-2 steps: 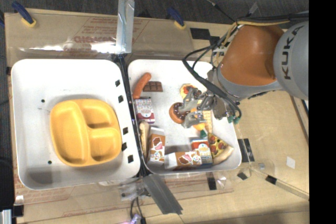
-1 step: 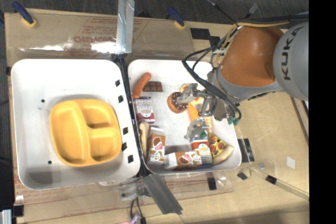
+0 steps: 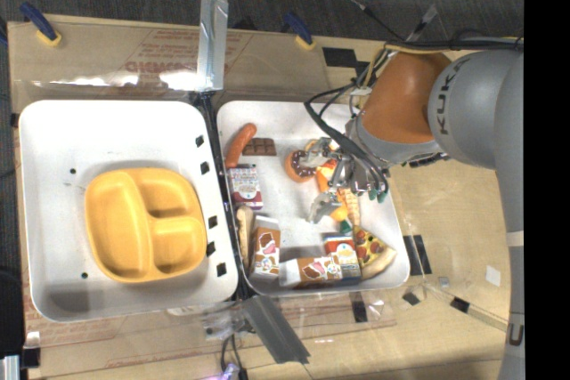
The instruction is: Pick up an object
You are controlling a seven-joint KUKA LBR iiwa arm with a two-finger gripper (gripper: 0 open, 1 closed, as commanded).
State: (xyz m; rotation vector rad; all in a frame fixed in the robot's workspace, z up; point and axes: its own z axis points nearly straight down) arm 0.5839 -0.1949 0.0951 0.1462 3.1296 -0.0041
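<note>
2 white bins (image 3: pixel 36 191). 1 yellow divided tray (image 3: pixel 142 221), in the 9 o'clock bin. 3 o'clock bin: 1 sausage (image 3: pixel 239 143), 1 chocolate bar (image 3: pixel 260 147), 1 donut (image 3: pixel 299 165), 1 pizza slice (image 3: pixel 374 250), about 4 small cartons (image 3: pixel 265 250); the rest is too jumbled to count.

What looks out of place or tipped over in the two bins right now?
Nothing looks spilled or broken. The right bin holds a loose jumble: small cartons lie on their sides along its near edge, beside a pizza slice. The gripper is down among the toys. The yellow tray sits flat in the left bin.
</note>
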